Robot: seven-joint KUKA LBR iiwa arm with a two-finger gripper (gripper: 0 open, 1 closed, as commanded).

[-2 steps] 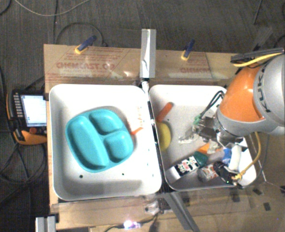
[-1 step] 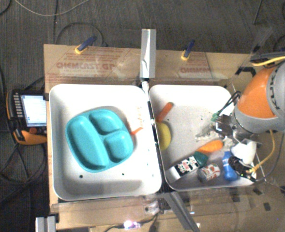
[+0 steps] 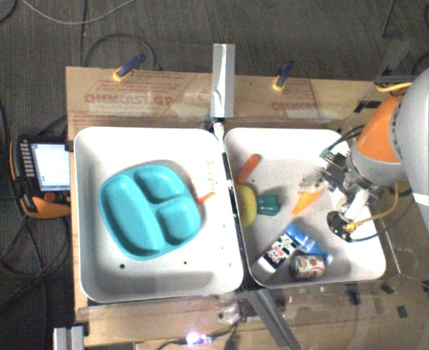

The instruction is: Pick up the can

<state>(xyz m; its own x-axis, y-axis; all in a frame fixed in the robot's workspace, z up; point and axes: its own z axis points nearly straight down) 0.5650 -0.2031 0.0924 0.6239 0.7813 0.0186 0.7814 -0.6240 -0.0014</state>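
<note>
On the bench, two shallow white bins sit side by side, the left bin [image 3: 90, 268] and the right bin [image 3: 367, 265], touching along their inner walls. The left bin carries a large turquoise divided plate [image 3: 150, 208] that takes most of its floor; a thin orange stick [image 3: 204, 195] lies just beside the plate's right edge.

The grey arm [image 3: 418, 130] with its orange band [image 3: 380, 133] comes in from the right side and hangs over the right bin's upper right part. Its gripper [image 3: 338, 173] is low over the bin's floor, near the right wall. How far the fingers are open I cannot tell (the wrist body and the cables cover them), and no object is seen between them. A small orange carrot-shaped piece [image 3: 307, 199] lies just beside the gripper, to its left; whether they touch is not clear.

The can [image 3: 309, 266], red and white, lies on its side in the lower part of the right bin, close to the front wall. It touches a blue carton [image 3: 307, 240] above it, and a black-and-white box [image 3: 278, 253] lies just to its left. So the can is crowded on the left and top, and its right side has open floor toward the bin's right wall.

Further up, a yellow fruit [image 3: 246, 205] rests against the left wall, a teal object [image 3: 268, 203] touches it, and an orange carrot [image 3: 248, 168] lies near the upper left corner.
</note>
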